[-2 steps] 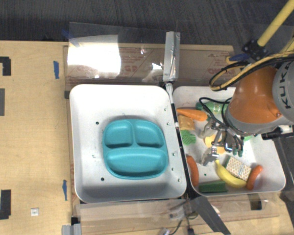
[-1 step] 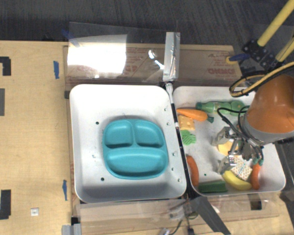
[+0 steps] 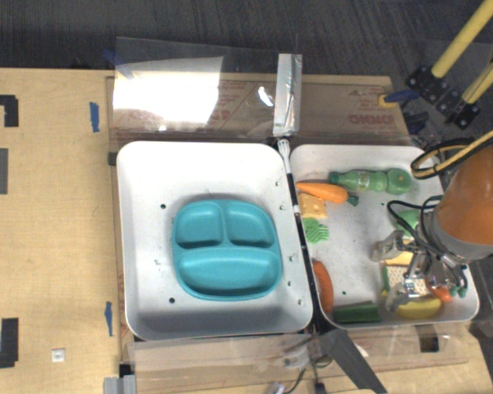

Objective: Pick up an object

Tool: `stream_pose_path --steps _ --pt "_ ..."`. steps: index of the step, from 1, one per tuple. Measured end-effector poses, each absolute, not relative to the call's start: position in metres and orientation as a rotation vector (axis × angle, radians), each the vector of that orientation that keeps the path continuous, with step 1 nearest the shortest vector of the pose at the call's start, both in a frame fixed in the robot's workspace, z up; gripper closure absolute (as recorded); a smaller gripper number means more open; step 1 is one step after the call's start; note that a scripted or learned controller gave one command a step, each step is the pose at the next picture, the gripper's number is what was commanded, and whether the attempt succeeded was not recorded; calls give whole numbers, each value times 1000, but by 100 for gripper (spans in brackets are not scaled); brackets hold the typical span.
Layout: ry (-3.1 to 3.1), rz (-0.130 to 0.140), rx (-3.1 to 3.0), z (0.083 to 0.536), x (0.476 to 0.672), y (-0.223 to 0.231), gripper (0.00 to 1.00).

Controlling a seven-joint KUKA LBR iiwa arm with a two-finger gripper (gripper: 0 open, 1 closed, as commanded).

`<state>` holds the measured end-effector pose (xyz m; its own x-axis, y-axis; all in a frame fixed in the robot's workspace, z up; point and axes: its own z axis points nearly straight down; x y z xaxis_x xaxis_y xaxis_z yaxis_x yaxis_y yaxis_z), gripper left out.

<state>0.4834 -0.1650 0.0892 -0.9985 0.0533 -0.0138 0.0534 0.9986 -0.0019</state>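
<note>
Hovering tool (image 3: 415, 286) over yellow toy (image 3: 419, 306) — grip state unclear; likely light, stiff, slippery — taking it across the middle.

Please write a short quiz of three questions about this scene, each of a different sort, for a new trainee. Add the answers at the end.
1. True or false: the teal plastic divided tray lies in the right white bin.
2. Multiple choice: the orange plastic carrot lies nearest to which thing? A) the green plastic bottle lying on its side B) the dark green cucumber-shaped toy C) the yellow banana-shaped toy
3. Fill in: the claw is low in the ____ corner of the right bin, as seen in the camera view.

Key: 1 false, it lies in the left white bin; 2 A; 3 lower right.
</note>
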Motion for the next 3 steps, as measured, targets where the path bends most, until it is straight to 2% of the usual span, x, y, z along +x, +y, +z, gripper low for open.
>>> stream_pose_path --steps 1,2,3 --pt "3115 -6 83 102 487 -165 100" --pt "3116 -6 83 101 487 -165 0" --pt "3127 -5 -126 89 521 -224 0"
